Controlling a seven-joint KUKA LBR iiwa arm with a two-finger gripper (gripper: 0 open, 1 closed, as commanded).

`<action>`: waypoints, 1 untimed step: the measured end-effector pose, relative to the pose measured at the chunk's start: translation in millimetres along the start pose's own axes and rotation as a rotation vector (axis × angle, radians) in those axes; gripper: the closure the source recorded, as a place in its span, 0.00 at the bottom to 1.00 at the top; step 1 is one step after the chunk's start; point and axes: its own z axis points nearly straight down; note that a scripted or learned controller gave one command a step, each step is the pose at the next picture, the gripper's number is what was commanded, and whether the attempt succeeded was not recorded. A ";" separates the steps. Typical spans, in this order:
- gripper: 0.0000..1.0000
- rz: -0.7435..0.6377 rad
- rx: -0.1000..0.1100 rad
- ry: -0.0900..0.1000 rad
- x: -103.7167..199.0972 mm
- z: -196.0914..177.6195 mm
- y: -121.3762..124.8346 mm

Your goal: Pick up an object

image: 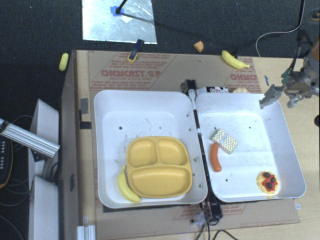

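— Nearest the lens, what do you see, going left to right?

— Low in the left white bin (107,134) sits a yellow plastic divided plate (159,166) with three compartments, and a yellow toy banana (126,186) lies curled against its lower left edge. Across the divider, in the right white bin (250,119), there is an orange toy sausage (215,157) lying roughly upright, a small patterned block (225,141) just beside its upper end, and a little round tart with red and dark berries (268,182) near the bottom right corner.

— And you?

— My gripper (280,95) hangs over the upper right rim of the right bin, well apart from all three pieces. Whether it is released or clenched I cannot tell from this angle; nothing visible sits in it.

— Which piece would you go for?

— Any in the right bin would do; none is picked up yet. The sausage and block are the closest to centre.

— What could spoil it?

— Those two lie so near each other that a descent on one may nudge the other. The sausage is rounded and could roll out of a pinch. The tart lies near the bin wall, so I judge a finger might strike the rim.

— Anything outside?

— Another yellow banana (234,59) on the worktop (165,66) behind the bins.
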 end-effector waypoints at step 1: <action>0.00 0.002 0.004 0.002 40.2 141.6 -61.8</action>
